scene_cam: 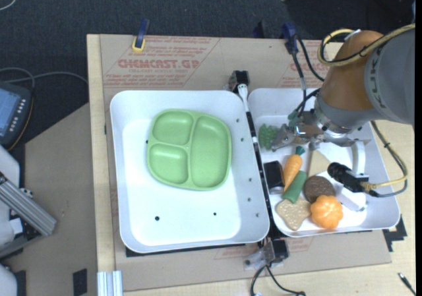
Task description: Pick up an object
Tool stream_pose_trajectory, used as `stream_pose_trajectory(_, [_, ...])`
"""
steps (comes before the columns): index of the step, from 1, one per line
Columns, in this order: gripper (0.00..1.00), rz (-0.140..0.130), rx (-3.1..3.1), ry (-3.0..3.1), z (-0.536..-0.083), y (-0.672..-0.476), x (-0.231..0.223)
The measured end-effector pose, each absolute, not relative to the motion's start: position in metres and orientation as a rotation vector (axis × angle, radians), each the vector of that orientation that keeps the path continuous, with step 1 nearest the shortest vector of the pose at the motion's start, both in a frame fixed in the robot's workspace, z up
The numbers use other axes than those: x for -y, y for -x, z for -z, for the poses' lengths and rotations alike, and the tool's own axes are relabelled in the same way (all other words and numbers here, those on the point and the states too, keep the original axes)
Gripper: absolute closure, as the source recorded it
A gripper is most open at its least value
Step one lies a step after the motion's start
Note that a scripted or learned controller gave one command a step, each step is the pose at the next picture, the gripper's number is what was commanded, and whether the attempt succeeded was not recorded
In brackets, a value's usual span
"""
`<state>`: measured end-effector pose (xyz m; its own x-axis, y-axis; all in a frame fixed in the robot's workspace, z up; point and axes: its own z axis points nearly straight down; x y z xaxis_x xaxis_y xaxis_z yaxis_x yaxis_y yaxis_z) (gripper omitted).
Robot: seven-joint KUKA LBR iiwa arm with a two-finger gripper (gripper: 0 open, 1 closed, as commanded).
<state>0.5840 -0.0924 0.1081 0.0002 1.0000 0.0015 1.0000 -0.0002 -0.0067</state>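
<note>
Two white bins (125, 176) on bench, hand (295, 135) low over right-bin toys, opening unclear, carrot (291, 169) just below

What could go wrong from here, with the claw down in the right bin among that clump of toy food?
1. The carrot, green stick, brown round piece, cracker and orange fruit lie packed together, so the claw might nudge neighbours or pinch two at once.
2. Cables hang close by the wrist and could snag.
3. The broccoli sits near the right bin's wall, leaving little finger room.
</note>
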Motion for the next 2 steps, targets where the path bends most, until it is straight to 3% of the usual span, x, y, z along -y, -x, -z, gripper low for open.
stream_pose_trajectory(1, [0.00,-0.004,2.218,2.218,-0.083,-0.583,0.092])
stream_pose_trajectory(2, [1.00,0.000,2.219,2.223,-0.095,-0.584,0.092])
